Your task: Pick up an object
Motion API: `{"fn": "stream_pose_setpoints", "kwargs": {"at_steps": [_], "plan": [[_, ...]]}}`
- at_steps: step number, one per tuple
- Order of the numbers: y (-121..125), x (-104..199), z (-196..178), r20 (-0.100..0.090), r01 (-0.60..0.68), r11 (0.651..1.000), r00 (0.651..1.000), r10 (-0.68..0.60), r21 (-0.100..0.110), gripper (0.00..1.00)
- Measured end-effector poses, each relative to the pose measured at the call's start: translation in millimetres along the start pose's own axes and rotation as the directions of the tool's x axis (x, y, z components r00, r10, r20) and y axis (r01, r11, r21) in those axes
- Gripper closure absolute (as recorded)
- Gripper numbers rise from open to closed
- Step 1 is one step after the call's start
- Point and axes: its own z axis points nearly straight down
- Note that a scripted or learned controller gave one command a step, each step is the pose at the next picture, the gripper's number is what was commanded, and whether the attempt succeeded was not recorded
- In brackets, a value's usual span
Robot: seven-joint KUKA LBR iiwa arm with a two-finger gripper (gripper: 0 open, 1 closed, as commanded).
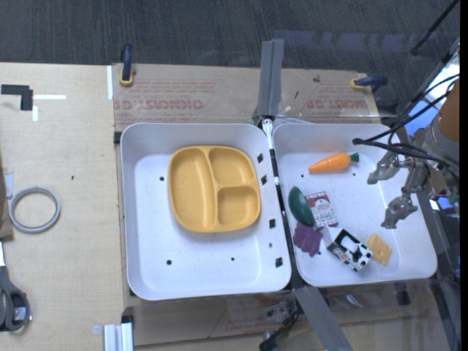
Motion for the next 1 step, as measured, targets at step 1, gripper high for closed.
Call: {"fn": "stream_pose_setpoints", "kwargs": {"at_steps": [1], "plan": [[49.1,-23.7,111.9,-0.002,-0.205,0.979,0.979,0.205,0.0,0.0]]}}
